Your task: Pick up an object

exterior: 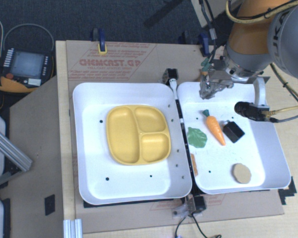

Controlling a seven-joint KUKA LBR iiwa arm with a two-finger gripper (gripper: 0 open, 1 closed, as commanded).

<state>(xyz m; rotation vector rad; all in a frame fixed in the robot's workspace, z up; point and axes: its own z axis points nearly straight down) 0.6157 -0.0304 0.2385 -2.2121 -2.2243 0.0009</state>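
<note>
Mostly the arm (260, 29) is cut off by the top and right borders, so just its orange band and grey wrist show, and that bulk hides the far right corner of the right bin (273, 177). Below the wrist the gripper (208, 90) hangs over the bin's far left part, close to the back rim; its metal fingers are small and blurred against the white floor, and whether they stand apart or together cannot be told, though nothing seems to sit between them. A black part (248, 109) juts from the arm over the bin's middle, with a cable running off to the right. On the floor nearer the camera lie a carrot (216, 129) with its green top toward the gripper, a green leafy piece (197, 137) just left of it, a small black block (233, 132) just right of it, and a round tan piece (242, 173) well apart near the front rim. A thin orange-brown strip (193, 164) lies along the dividing rim, hard to identify. The left bin (89, 167) bears a yellow divided plate (138, 134) near its centre, with bare white floor all round it
</note>
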